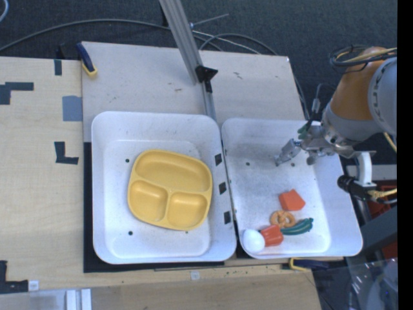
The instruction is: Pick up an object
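My gripper [297,157] hovers over the upper part of the right bin [258,141], with its two fingers spread apart and nothing between them. Below it, toward the bin's near end, lie an orange block [292,200], a brown pretzel-shaped piece [282,218], a green curved piece [299,227], a red piece [272,236] and a white egg [253,240]. The orange block is the closest to the gripper, a short way below it.
The left bin [110,141] holds a yellow divided plate [170,189]. A metal pole [184,34] slants down to the ridge between the bins. Cables run along the back of the bench.
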